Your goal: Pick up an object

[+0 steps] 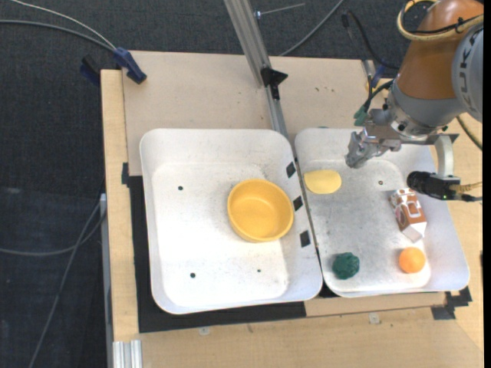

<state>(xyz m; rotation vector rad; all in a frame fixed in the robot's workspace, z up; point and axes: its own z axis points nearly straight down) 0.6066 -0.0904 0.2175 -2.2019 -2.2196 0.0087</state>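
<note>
The right bin [360,205] holds a pale yellow flat disc [322,182] near its left wall, a dark green lump [345,264] at the front, an orange ball [412,261] at the front right, and a small red-and-white carton [408,212] on the right. A yellow bowl [260,209] sits in the left bin [192,267]. My gripper [356,156] hangs over the back of the right bin, just right of and behind the yellow disc, with nothing seen between its fingers.
A slanted metal pole [253,44] rises from between the bins at the back. Cables run across the dark floor behind the bench. A black part with a cable [433,184] sticks out by the carton.
</note>
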